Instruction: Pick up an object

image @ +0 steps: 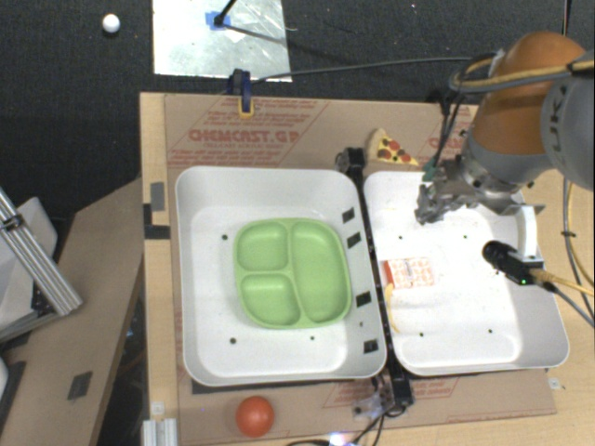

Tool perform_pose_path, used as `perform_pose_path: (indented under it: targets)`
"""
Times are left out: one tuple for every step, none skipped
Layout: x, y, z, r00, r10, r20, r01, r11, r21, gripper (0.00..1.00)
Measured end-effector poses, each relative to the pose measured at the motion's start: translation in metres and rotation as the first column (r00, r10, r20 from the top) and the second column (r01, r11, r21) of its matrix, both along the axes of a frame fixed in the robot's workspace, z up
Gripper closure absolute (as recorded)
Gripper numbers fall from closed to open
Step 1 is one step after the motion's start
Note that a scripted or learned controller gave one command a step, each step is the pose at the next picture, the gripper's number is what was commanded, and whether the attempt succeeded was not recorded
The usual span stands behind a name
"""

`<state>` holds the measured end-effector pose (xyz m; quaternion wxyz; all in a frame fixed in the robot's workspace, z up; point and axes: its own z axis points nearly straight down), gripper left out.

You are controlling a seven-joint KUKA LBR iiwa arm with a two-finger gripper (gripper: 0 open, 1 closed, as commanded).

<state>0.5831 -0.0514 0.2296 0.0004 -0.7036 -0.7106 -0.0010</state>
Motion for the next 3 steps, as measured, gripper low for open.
perform_pose_path:
  targets:
    - [-0.008, 0.048, 0.003, 1.0, -0.001, 0.0, 0.001, 1.0, 0.0, 1.0]
    - [-0.004, 0.102, 0.01, 1.0, 0.0, 0.0, 0.0, 1.0, 0.0, 1.0]
    - [-0.006, 0.145, 0.006, 1.0, -0.002, 0.001, 0.002, 1.0, -0.001, 1.0]
